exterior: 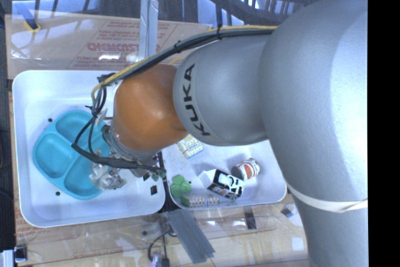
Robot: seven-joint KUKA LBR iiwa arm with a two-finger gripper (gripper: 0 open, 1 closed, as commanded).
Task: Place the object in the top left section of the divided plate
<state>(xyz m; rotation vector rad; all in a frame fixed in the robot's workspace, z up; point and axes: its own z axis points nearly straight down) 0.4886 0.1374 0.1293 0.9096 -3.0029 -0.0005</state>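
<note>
My grey arm with its orange band reached over the left shallow white bin, above the sky-blue divided plastic plate. I judged this the placing step; next called for lining up over the plate's top left section. My pincer hung at the plate's lower right edge. What it held, and how it stood, I could not tell.

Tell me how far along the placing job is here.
Done: the arm has reached over the left bin, its gripper at the blue divided plate's lower right edge. In hand: I cannot tell. Left: the visible plate sections look bare; other items sit in the right bin.
</note>
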